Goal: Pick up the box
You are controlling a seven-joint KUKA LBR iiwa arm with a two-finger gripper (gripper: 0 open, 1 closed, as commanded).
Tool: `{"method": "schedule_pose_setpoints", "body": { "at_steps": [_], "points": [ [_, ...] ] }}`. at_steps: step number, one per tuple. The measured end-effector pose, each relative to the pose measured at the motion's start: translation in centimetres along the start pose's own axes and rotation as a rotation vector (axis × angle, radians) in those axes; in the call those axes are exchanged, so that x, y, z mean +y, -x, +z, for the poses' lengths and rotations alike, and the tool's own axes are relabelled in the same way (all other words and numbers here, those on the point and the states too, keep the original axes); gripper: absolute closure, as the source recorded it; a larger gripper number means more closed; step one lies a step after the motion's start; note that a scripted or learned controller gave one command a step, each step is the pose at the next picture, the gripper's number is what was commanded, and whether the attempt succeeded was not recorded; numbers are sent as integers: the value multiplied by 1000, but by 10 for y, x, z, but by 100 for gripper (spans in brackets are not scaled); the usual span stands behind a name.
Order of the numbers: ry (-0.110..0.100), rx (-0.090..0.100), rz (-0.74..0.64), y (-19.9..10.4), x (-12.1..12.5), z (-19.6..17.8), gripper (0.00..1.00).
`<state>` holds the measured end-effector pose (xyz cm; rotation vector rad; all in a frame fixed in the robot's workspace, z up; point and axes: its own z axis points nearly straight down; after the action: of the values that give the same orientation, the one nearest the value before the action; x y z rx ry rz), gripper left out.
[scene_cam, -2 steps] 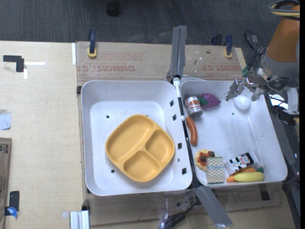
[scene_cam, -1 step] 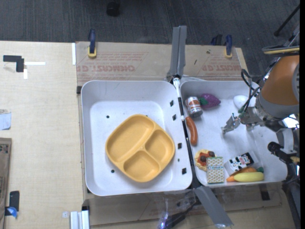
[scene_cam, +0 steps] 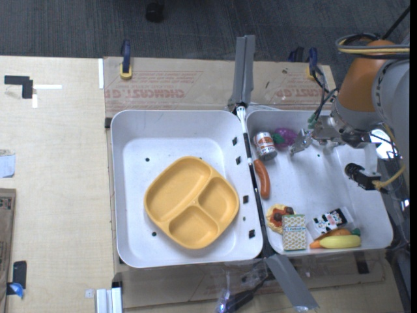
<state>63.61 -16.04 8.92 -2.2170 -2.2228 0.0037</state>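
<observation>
The arm (scene_cam: 374, 90) enters the right bin (scene_cam: 306, 188) at its far side; its gripper (scene_cam: 301, 143) hangs near a can (scene_cam: 264, 145), too small to read; the box (scene_cam: 294, 231) lies at the near edge, overlapping the pizza (scene_cam: 279, 215).

The box (scene_cam: 294, 232) is small and greenish with pale print, lying flat near the front edge of the right bin (scene_cam: 306, 188), toward its front-left corner.

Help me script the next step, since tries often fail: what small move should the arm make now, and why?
Probably carry the gripper toward the near edge of the right bin, over the box. It hangs by the can at the far end, while the box lies flat beside the banana.
</observation>
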Motion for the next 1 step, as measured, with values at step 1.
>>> {"method": "schedule_pose_setpoints", "body": {
  "at_steps": [1],
  "points": [
    [-40,0,147,-7,12,1,0]
  ]
}}
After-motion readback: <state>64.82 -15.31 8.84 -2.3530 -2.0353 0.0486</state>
